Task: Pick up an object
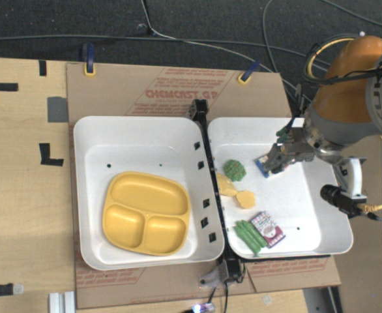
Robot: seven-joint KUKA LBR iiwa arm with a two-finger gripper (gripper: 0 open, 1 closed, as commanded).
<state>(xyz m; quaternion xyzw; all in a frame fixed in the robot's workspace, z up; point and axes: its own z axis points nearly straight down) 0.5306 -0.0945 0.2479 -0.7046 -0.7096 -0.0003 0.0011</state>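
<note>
The gripper [269,165] is low in the right bin [308,204], above a small blue thing [263,168]; I can't tell if it has grabbed it, so lifting comes next.

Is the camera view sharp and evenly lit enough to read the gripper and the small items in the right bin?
Camera view: even, soft light, no strong glare on the right bin; gripper slightly blurred, fine detail lost; broccoli and green beans readable though soft.

Glossy yellow plastic tray [146,212], smooth white plastic bins [87,175], matt brown cardboard sheet [178,90], pale wooden bench [21,194]
</note>
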